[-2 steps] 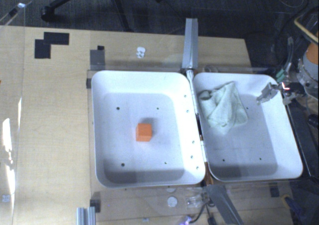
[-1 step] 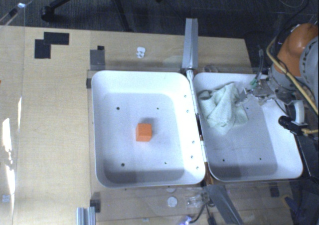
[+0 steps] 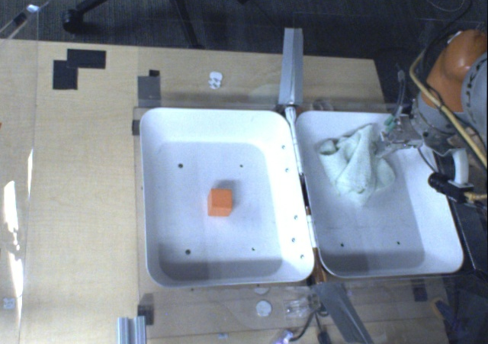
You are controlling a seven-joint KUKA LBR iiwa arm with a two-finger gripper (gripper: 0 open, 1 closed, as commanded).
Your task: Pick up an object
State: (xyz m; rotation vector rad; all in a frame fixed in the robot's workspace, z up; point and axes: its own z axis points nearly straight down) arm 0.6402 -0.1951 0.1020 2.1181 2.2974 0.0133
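A crumpled white cloth lies in the right bin, its upper corner drawn up in a peak toward the arm. My gripper sits at that peak, by the bin's far right side, and its fingers are shut on the cloth's corner. The rest of the cloth trails down and to the left over the bin floor. A small orange cube rests near the middle of the left bin, far from the gripper.
A metal post stands behind the seam between the bins. The grey arm with its orange band and cables crowds the right bin's far right edge. Wooden bench top stretches to the left.
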